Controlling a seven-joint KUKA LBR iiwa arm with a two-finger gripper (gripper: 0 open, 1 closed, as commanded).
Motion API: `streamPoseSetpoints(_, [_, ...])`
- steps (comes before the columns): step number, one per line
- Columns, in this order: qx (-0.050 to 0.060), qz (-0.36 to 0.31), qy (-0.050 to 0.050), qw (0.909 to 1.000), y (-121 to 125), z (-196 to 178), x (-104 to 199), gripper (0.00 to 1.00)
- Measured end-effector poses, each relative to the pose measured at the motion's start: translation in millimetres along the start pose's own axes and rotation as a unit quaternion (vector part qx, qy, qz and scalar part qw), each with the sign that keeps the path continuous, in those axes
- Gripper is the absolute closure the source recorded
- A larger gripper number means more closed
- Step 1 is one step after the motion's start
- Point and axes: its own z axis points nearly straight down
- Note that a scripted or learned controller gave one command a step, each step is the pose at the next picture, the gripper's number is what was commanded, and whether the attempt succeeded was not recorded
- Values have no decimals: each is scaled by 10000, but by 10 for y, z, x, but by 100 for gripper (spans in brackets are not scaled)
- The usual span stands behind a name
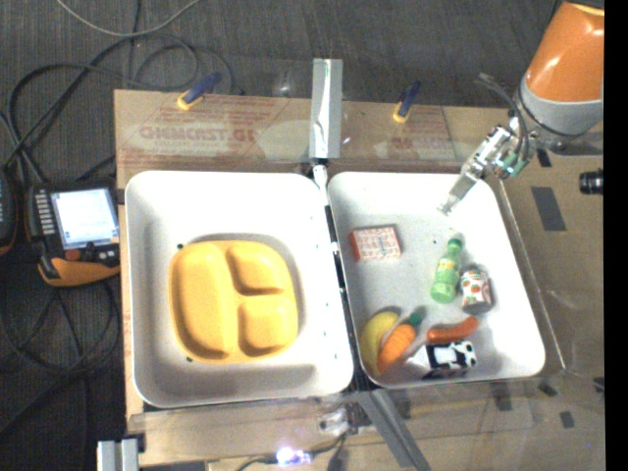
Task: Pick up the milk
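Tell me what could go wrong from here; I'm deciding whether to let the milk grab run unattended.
The milk lies against the sausage and carrot, so the gripper might catch a neighbour. It also sits near the bin wall, which could block a finger.

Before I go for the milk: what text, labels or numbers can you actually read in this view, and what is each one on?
"CHEMCAST GT", faint and partly legible, printed on the brown board behind the bins.
Handheld screen left of the bench: lit, content too small to read.
Red patterned card in the right bin: print too blurred.
Small carton beside the green bottle: label unreadable.
Black-and-white milk carton: no legible text.
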Motion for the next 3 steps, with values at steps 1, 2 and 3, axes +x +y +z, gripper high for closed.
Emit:
streamPoseSetpoints(1, [5,-1501,11,9887,83,986,334,0])
streamPoseSetpoints(2, [-26,-1499,10,9887,106,904,334,100])
streamPoseSetpoints(3, [2,-2567,-8,9665,-353,-785,244,100])
